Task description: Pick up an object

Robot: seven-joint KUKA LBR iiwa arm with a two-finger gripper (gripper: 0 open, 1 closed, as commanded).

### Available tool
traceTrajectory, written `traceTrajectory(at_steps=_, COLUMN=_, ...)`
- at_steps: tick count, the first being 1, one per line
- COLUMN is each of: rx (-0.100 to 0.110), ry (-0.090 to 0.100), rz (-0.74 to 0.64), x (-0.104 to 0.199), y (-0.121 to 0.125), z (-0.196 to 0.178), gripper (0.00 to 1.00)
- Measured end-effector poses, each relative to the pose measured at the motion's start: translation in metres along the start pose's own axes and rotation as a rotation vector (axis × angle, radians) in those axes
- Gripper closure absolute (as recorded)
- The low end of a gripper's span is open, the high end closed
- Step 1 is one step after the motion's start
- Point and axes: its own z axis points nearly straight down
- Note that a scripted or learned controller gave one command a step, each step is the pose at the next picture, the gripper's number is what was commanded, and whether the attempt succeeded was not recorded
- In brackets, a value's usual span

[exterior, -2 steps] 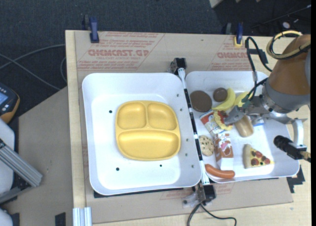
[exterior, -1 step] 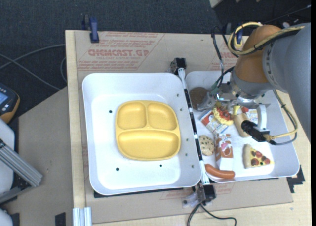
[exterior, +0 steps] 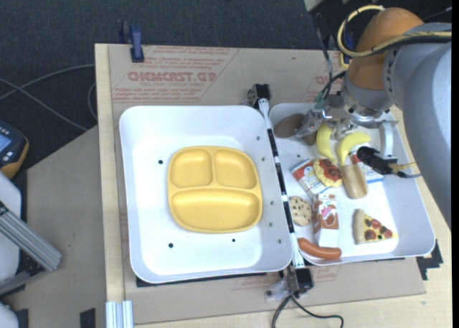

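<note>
Two bins: white, shallow, side by side on the desk (exterior: 179, 75); left bin (exterior: 143, 197), right bin (exterior: 409, 219).
Left bin contents: yellow divided plate (exterior: 214, 189), three compartments, lying flat near the middle.
Right bin contents: toy food crowded together.
Bananas: yellow bunch (exterior: 337, 142) at the far part of the right bin, directly under the arm's wrist.
Brown piece: dark rounded item (exterior: 287, 126) at the far left corner of the right bin, just beside the bananas; what it is, hard to tell.
Hot dog bun: tan roll (exterior: 354, 180) near the bananas, toward the camera.
Packet: small red-and-white pouch (exterior: 318, 174) left of the bun, touching it or nearly.
Cookie: chocolate chip cookie (exterior: 300, 211) by the left wall.
Pizza slice: wedge (exterior: 371, 227) on the right side.
Sausage: red sausage (exterior: 319, 250) at the near edge.
Arm: grey with orange band (exterior: 384, 32), reaching in from the right, low over the far end of the right bin.
End effector: (exterior: 337, 124) right at the bananas, probably touching; open or closed cannot be told, wrist body hides it.
</note>
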Motion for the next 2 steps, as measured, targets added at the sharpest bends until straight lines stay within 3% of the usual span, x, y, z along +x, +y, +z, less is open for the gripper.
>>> traceTrajectory(at_steps=1, rx=0.001, ry=0.001, rz=0.001, x=0.001, y=-0.001, z=-0.013, gripper=1.00)
traceTrajectory(at_steps=2, rx=-0.005, ry=0.006, rz=-0.002, x=0.063, y=-0.073, z=-0.106, gripper=1.00)
